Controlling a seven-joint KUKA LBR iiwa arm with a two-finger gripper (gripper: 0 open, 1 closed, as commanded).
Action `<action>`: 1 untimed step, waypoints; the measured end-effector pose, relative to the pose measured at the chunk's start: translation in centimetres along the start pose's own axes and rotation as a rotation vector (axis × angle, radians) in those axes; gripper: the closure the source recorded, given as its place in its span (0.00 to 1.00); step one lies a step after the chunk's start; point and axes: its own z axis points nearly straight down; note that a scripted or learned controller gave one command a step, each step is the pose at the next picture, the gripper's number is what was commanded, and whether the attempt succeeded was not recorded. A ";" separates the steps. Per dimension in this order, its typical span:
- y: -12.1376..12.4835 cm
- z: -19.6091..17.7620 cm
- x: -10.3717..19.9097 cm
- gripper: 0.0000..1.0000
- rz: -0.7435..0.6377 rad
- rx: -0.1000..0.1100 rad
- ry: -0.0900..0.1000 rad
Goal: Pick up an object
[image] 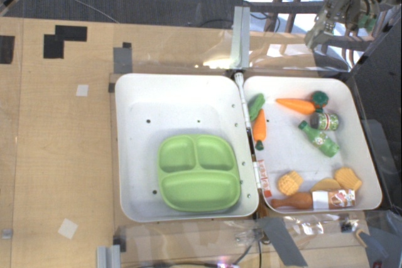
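No label is legible — the brown bottle (317, 199) at the lower edge of the right bin (359, 115) wears a white-and-red one, the small can (326, 120) a pale one. A carrot (296, 105) lies near the bin's upper edge, with bare white floor mid-bin. The gripper (326, 25) hangs at upper right, beyond the bin's far rim, fingers parted, holding nothing. A green plate (198, 172) sits in the left bin (135, 135) on the pale wooden bench (56, 154).

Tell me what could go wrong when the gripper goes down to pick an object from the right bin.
The green plastic bottle touches the small green-labelled can, so a grasp may catch both or slip. The small orange carrot lies against the dividing bin wall, leaving little room for a finger. The two-finger gripper hangs beyond the bin's far edge.
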 end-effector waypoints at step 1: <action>0.0 -0.9 -0.1 1.00 -0.002 0.000 -0.004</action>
